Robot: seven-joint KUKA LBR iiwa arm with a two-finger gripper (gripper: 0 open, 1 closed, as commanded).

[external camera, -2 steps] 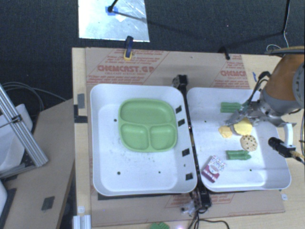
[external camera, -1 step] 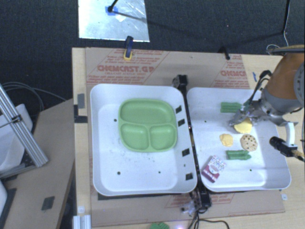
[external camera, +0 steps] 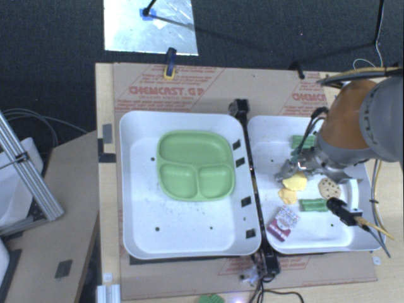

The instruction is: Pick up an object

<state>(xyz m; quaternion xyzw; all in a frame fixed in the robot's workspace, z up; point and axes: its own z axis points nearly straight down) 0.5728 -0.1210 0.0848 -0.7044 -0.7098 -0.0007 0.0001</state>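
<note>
The gripper [external camera: 291, 169] hangs over the right white bin [external camera: 268, 131], just above a lumpy yellow toy [external camera: 294, 183]. Whether it is wide or narrow I cannot tell.

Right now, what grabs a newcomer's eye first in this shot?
The green divided plate sitting alone in the left bin stands out most. Next, the grey arm with its orange band reaching in from the right, its gripper low over the right bin, just above a yellow item among small cluttered objects.
</note>
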